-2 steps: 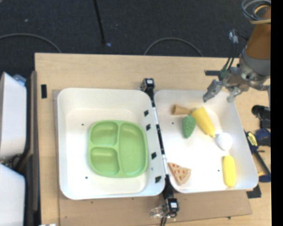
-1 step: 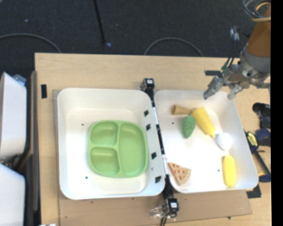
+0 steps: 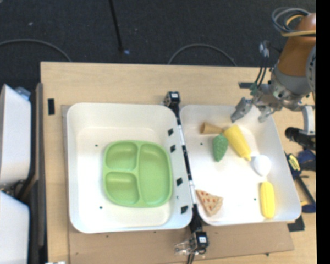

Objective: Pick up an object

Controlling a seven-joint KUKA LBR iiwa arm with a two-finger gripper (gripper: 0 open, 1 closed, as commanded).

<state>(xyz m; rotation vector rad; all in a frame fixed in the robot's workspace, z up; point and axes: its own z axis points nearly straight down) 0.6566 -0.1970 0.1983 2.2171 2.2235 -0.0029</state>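
- Broadly, the bench [image 3: 55, 76] carries two white bins side by side, and risk comes before contents here.
- Likely trouble: the arm [image 3: 294, 54] hangs at two o'clock over the right bin's far corner, its gripper [image 3: 253, 110] with fingers spread apart and nothing between them; a straight drop there would probably meet bare floor or the rim.
- Crowding is the next hazard: three toys touch or nearly touch, so closing on one could shove or wedge a neighbour.
- Left bin [image 3: 82, 120], at nine o'clock: holds one green divided plate [image 3: 137, 173], flat and wide, a poor fit for two fingers.
- Right bin [image 3: 275, 142], at three o'clock, holds the likelier picks:
- yellow corn cob [image 3: 238, 141], tilted, at one o'clock in that bin, nearest the gripper;
- yellow banana [image 3: 267, 199] at five o'clock;
- pizza slice [image 3: 209, 203] at seven o'clock, against the near-left corner;
- green leafy piece [image 3: 220, 147], touching the corn;
- white egg [image 3: 260, 164] just beyond the corn's lower end;
- brown cone [image 3: 210, 128] at eleven o'clock.
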